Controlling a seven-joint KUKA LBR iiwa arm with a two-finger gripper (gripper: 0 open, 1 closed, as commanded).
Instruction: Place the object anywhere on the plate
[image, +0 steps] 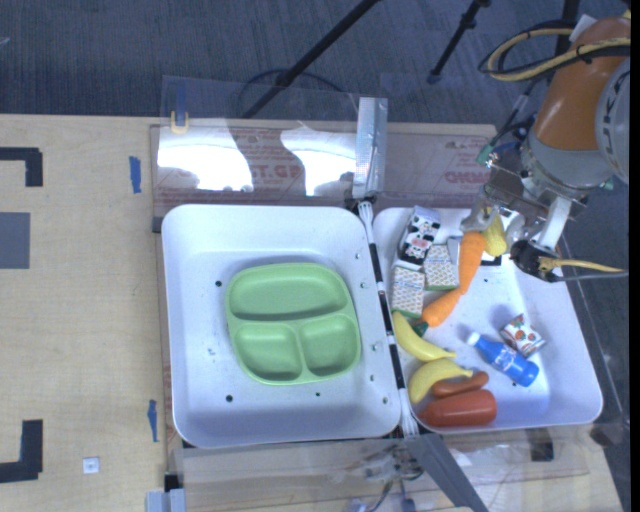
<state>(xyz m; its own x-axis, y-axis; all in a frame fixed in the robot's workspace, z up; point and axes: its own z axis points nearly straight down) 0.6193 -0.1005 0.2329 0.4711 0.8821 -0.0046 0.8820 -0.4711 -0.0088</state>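
The green divided plate (292, 322) lies in the middle of the left bin (190, 250), with nothing on it. My gripper (492, 225) hangs over the back of the right bin (570, 350), far to the right of the plate. A small yellow curved toy (495, 237) sits at its tip between the fingers, just beside the top of the orange carrot (455, 282). The gripper is shut on this yellow toy.
The right bin holds a cow-patterned carton (421, 233), small printed boxes (408, 288), two bananas (420, 342), a red sausage (460, 408), a blue bottle (505, 362) and a small red-white carton (522, 335). A metal divider post (370, 150) stands behind the gap between the bins.
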